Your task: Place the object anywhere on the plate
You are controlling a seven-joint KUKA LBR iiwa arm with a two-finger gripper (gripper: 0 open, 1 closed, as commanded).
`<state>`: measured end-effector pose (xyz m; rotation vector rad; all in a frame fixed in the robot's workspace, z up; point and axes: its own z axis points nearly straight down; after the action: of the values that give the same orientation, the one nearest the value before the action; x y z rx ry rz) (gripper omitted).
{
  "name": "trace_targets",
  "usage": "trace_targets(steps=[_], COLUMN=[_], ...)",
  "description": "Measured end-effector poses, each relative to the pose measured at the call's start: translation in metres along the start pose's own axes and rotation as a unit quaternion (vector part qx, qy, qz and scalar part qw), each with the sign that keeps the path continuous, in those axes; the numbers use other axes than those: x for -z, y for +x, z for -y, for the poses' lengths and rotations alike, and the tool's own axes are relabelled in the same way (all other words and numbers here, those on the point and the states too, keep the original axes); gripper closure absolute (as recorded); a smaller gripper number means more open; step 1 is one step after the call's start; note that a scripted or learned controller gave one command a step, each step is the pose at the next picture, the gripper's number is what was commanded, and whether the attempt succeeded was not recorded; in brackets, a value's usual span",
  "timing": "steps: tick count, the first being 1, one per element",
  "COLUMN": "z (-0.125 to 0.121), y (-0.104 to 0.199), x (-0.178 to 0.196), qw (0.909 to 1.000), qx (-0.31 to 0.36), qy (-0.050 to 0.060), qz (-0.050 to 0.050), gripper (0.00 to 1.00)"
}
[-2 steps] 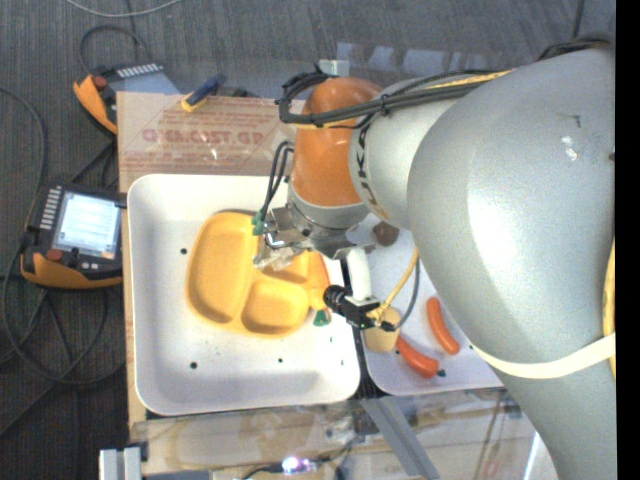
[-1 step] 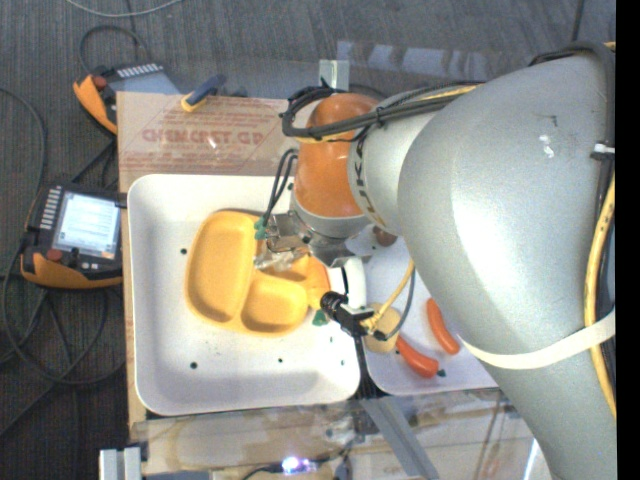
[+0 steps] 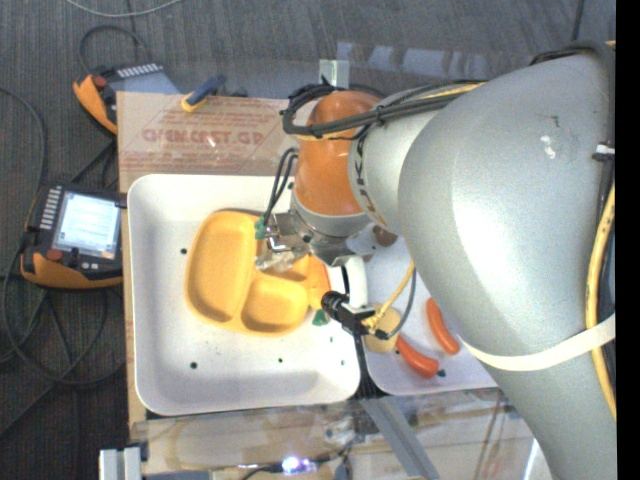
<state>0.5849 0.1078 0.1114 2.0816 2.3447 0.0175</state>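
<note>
Looking down on the table, you see the arm point(image 3: 500, 198) reaching in from the right, its orange band point(image 3: 330, 168) over the seam between the two white bins. The pincer point(image 3: 278, 258) hangs over the right part of the yellow plate point(image 3: 225, 263), which lies in the left bin point(image 3: 160, 368). The plate is divided into sections.

Pincer state: you cannot tell from this angle. The wrist and cabling cover most of it, and no object can be made out between its tips. Do not log a grasp.

Object: not identified with certainty. Two orange-red pieces point(image 3: 430, 343) lie in the right bin point(image 3: 460, 378), near the bin's left wall, well apart from the plate. Either may be the task's thing. Nothing can be seen resting on the visible part of the plate.

Progress, as a judgement: placement not shown as done. If the pincer carries something hidden, release over the plate is what remains. If not, a pick from the right bin and the transfer both remain.
</note>
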Motion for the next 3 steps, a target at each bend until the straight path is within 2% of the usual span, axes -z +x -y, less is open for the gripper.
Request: trace_targets(steps=[1,2,3], z=[0.0006,0.0002,0.0013], y=[0.0002,-0.0030,-0.0021], x=[0.0038,0.0047,0.0083], qw=[1.0000,1.0000,1.0000], qx=[0.000,-0.001,-0.001], qy=[0.004,0.003,0.008], qz=[0.000,0.002,0.002], gripper=[1.00,0.00,1.00])
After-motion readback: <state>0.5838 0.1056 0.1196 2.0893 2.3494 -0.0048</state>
